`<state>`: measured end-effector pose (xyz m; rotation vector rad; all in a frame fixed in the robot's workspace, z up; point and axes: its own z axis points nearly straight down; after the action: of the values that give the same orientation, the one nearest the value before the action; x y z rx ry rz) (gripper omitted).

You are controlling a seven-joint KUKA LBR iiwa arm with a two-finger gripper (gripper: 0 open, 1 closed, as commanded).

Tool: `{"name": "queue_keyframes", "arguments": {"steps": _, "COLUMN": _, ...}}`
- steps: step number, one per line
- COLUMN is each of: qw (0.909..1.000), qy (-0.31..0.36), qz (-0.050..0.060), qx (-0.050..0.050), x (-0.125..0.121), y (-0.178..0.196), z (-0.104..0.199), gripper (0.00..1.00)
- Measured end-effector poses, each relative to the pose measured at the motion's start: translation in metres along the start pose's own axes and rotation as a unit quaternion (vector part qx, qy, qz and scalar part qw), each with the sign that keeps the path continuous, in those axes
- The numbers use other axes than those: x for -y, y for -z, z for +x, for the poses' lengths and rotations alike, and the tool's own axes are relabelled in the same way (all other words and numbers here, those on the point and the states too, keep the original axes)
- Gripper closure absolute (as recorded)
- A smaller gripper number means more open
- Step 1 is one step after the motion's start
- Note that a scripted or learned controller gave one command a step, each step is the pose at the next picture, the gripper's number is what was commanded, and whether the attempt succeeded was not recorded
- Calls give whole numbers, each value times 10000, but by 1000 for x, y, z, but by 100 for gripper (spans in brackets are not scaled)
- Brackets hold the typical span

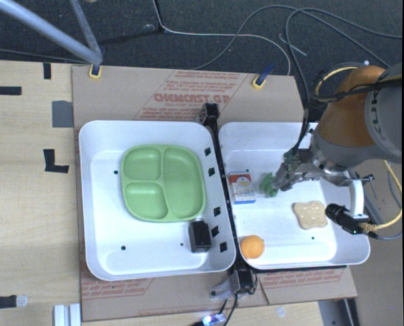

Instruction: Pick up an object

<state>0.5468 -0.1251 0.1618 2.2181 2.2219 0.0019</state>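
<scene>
Two white bins sit side by side on the bench (25, 182). At the left of the frame, the left bin (96, 250) holds a green divided plate (163, 183) and, at its lower right, a small black block (199, 236). Right of centre, the right bin (351, 253) holds a small red-and-white box (241, 187), an orange ball (252, 247) and a pale toast-shaped piece (310, 214). The gripper (281, 180) is down beside a small green object (268, 185), touching it; whether it grasps it cannot be told.

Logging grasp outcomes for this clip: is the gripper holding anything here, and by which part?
Cannot be told. The gripper sits low in the right bin right at a small green object, but a hold isn't clear.
</scene>
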Motion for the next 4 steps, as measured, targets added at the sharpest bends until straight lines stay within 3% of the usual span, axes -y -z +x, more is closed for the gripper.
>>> {"name": "queue_keyframes", "arguments": {"steps": 1, "qw": 10000, "qy": -2, "qz": -12, "qx": 3, "x": -1, "y": 53, "z": 0, "gripper": 100}}
{"name": "queue_keyframes", "arguments": {"steps": 2, "qw": 10000, "qy": 17, "qz": 18, "qx": -10, "x": -11, "y": 52, "z": 43, "gripper": 100}}
{"name": "queue_keyframes", "arguments": {"steps": 4, "qw": 10000, "qy": 29, "qz": 13, "qx": -9, "x": -45, "y": 62, "z": 160, "gripper": 100}}
